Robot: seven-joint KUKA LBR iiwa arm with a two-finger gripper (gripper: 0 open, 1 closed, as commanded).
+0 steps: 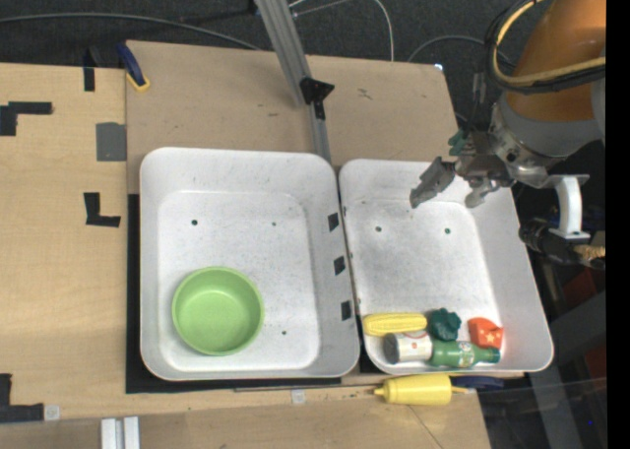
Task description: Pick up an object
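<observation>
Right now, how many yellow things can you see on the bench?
2. A yellow corn cob lies in the right bin by its near wall. A yellow bottle lies outside that bin, on the bench in front of it. The cluster there may hide more.

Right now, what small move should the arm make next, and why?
Probably move toward the near end of the right bin. The gripper hangs open over its far end, holding nothing, while the yellow corn, green bottle and orange piece lie clustered along the near wall.
</observation>
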